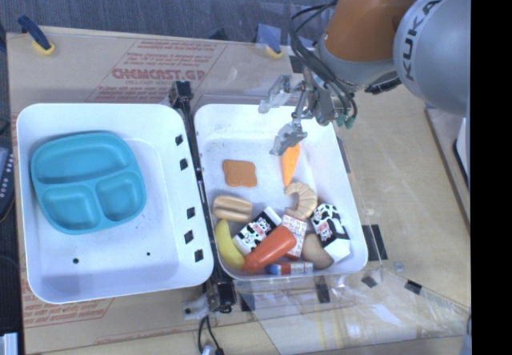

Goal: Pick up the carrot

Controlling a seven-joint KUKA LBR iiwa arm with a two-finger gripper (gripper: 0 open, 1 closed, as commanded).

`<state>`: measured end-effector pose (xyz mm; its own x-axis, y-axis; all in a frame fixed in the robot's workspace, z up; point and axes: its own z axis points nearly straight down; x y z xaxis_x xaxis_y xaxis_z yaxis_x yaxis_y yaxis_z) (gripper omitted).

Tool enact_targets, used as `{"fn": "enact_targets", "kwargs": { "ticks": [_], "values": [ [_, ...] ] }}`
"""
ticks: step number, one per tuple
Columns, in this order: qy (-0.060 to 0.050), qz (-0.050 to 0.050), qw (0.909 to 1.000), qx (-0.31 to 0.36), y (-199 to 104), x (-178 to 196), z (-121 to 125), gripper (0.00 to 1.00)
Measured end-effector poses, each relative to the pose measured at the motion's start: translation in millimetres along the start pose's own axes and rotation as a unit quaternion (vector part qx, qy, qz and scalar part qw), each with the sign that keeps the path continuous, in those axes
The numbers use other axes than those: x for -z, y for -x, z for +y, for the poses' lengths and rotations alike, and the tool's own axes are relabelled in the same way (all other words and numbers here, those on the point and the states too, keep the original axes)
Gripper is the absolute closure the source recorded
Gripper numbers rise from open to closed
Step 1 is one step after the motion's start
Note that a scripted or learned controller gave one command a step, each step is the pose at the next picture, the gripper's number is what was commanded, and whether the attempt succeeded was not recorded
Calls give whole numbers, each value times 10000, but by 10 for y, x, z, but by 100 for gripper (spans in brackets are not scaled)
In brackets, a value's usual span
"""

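Carrot (290, 164) lies in the right bin (210, 125), far side. The end effector (288, 140) touches its top; whether it is spread, I cannot tell. Best: straddle it, close, lift straight.

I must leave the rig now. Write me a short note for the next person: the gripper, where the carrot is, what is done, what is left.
Gripper: over the right bin, at the top end of the carrot; whether it grips cannot be told from this view.
Carrot: in the right bin, near its right wall, upright in the view, above the croissant. The other toy food is piled at the bin's near end.
Done: the approach to the carrot.
Left: confirm the grasp, then lift the carrot.
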<state>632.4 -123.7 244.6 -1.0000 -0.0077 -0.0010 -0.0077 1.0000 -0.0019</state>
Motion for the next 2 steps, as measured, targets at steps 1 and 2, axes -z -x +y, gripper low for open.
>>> {"fn": "enact_targets", "kwargs": {
  "ticks": [1,2],
  "values": [
    [23,56,9999,115,-334,-1259,-258,0],
    [0,-31,9979,650,-675,-1507,-751,0]
  ]
}}
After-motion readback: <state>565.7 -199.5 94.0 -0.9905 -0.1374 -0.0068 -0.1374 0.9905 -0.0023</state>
